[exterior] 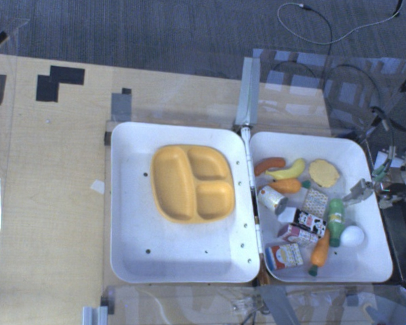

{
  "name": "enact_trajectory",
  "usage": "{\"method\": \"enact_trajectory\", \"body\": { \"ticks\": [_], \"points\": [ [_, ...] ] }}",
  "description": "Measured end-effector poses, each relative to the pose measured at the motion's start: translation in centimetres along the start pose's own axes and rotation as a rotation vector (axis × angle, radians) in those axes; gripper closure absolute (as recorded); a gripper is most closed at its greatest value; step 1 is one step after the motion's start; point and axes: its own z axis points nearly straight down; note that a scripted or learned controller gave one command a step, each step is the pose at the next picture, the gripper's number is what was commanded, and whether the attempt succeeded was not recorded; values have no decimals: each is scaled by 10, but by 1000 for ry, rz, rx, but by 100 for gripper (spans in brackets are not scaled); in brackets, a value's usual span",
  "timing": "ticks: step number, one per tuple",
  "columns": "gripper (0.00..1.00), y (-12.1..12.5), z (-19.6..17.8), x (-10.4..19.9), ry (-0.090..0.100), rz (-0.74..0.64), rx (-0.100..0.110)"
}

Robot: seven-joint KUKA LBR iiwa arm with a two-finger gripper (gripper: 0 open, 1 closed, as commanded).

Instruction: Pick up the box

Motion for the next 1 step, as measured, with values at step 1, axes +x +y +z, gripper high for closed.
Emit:
{"method": "enact_trajectory", "body": {
  "ticks": [1],
  "points": [
    [0,-17,103,48,-6,162,-36]
  ]
}}
